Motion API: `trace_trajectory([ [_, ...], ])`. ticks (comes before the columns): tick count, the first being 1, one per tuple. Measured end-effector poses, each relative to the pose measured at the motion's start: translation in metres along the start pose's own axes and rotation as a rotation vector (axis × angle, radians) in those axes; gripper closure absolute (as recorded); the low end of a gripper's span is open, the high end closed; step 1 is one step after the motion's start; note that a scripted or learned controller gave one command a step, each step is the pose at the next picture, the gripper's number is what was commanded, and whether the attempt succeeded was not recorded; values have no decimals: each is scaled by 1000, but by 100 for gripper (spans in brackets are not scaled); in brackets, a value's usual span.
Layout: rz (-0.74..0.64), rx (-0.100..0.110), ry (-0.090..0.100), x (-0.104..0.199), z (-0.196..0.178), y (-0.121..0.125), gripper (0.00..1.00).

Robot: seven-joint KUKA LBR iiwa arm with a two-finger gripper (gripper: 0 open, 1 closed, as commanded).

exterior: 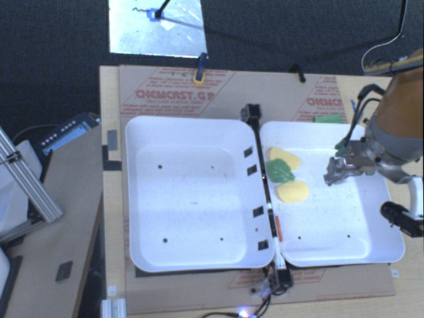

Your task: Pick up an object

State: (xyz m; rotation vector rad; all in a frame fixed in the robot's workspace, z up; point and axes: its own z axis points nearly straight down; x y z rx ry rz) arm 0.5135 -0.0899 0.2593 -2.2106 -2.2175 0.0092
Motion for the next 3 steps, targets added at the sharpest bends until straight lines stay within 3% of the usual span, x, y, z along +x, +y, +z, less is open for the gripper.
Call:
trace_trajectory([
  [1, 0, -30, -8, -27, -140, 23, 100],
  [2, -7, -3, 0, 51, -23, 1, 100],
  [3, 0, -30, -5, 22, -172, -11, 100],
])
